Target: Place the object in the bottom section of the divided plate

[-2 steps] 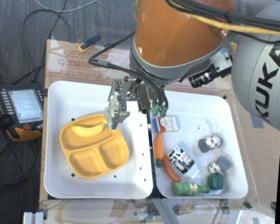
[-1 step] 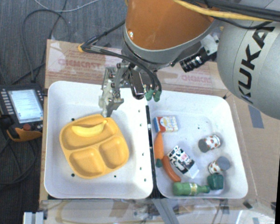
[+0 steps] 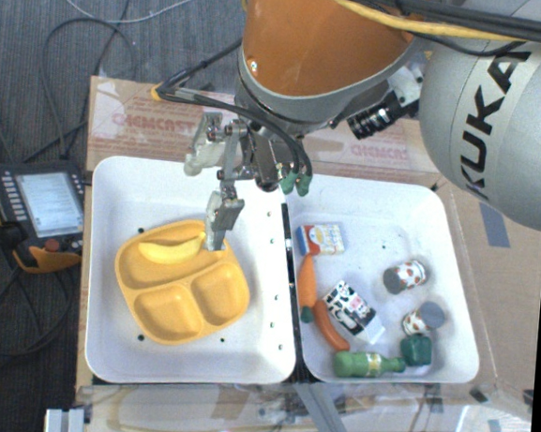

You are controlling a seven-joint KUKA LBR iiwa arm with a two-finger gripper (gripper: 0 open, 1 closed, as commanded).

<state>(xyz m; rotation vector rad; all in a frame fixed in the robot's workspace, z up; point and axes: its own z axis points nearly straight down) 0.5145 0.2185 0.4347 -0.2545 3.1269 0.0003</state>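
Note:
A yellow divided plate (image 3: 180, 308) lies in the left white bin (image 3: 108, 356). A yellow banana (image 3: 169, 247) rests in the plate's upper-left section. The plate's lower section, nearest the bin's front, and its right section hold nothing. My gripper (image 3: 218, 225) hangs over the plate's upper right rim, its tip right by the banana's right end. Nothing visibly hangs from it. The arm's grey and orange wrist covers the top of the view.
The right bin (image 3: 457, 236) holds a small carton (image 3: 324, 239), a carrot (image 3: 308, 284), a black-and-white box (image 3: 349, 307), a green bottle (image 3: 370, 363), two small cans (image 3: 406, 276) and other bits. A teach pendant (image 3: 36, 207) lies left of the bench.

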